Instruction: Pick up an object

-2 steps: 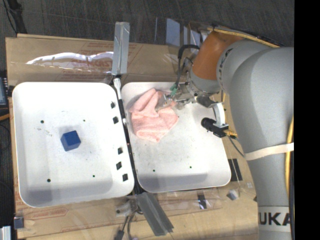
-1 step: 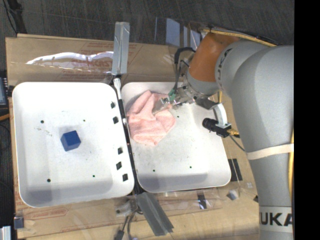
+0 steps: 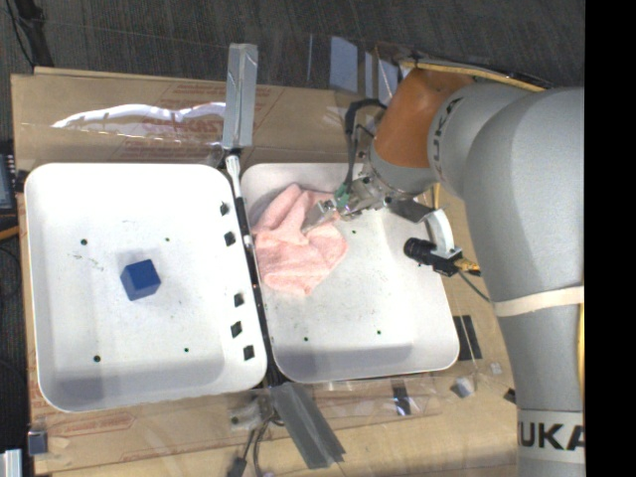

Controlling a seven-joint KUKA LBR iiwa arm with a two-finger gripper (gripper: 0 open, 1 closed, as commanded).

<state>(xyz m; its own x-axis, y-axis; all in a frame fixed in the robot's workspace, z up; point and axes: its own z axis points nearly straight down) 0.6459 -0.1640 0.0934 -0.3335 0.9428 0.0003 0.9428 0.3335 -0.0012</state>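
The gripper [image 3: 326,210] sits low on the pink cloth [image 3: 296,240] – apparently to grab it – though its grip can't be told.

A dark grey carpeted floor [image 3: 149,13] fills the top of the frame, and below it a brown cardboard-covered bench [image 3: 119,97] spans the picture, with a strip of glossy clear tape [image 3: 139,119] at upper left and grey tape strips [image 3: 308,430] along its bottom edge.
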